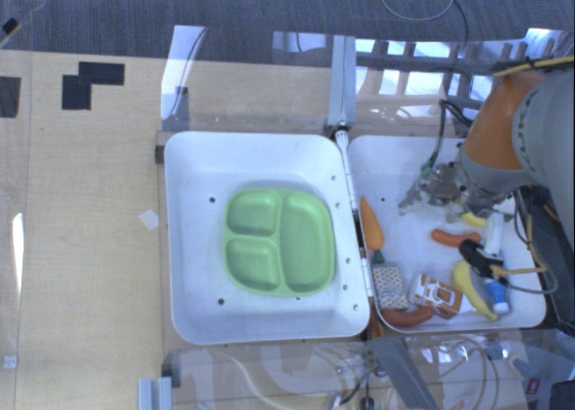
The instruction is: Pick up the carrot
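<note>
Carrot [371, 225] is lying against the left wall of the right bin [395, 149], mid-frame. The gripper [429, 194] hovers to its right, jaws spread wide. I'd approach from above, clear of that wall.

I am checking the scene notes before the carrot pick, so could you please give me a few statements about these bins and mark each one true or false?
1. The carrot lies in the right bin, close to its left wall. True.
2. The green divided plate sits in the right bin. False: it sits in the left bin.
3. The hand is over the right bin. True.
4. The carrot is between the hand's fingers. False: it lies apart from the hand, to the left in the view.
5. A banana lies in the right bin, toward its near edge. True.
</note>
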Tool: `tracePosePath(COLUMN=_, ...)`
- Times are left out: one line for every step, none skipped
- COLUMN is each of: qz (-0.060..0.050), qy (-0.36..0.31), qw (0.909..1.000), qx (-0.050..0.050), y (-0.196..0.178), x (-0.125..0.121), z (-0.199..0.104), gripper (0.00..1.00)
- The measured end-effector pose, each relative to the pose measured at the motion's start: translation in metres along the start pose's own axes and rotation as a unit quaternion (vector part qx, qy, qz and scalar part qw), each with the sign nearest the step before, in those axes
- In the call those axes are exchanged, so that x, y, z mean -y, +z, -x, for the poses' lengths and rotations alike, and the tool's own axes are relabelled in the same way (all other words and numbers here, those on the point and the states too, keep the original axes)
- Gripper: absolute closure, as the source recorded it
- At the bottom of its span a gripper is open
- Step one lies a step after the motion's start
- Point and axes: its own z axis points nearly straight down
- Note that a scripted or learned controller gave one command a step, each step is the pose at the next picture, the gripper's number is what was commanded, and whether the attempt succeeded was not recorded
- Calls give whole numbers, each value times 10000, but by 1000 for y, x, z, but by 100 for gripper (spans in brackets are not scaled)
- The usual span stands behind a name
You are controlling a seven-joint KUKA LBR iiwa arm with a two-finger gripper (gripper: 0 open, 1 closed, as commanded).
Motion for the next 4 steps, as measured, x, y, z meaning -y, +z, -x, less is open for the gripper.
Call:
tracePosePath(qz=0, qy=1, qw=10000, qx=0, y=0, x=0, z=0, gripper=0)
tracePosePath(qz=26, qy=-20, qw=10000, qx=-12, y=-12, x=-2, z=-2, gripper=100)
tracePosePath(qz=-9, qy=1411, qw=9900, qx=8, y=0, x=-7, z=-21, gripper=100)
tracePosePath(qz=2, qy=2086, qw=9780, qx=6, y=-2, x=53, z=26, gripper=100)
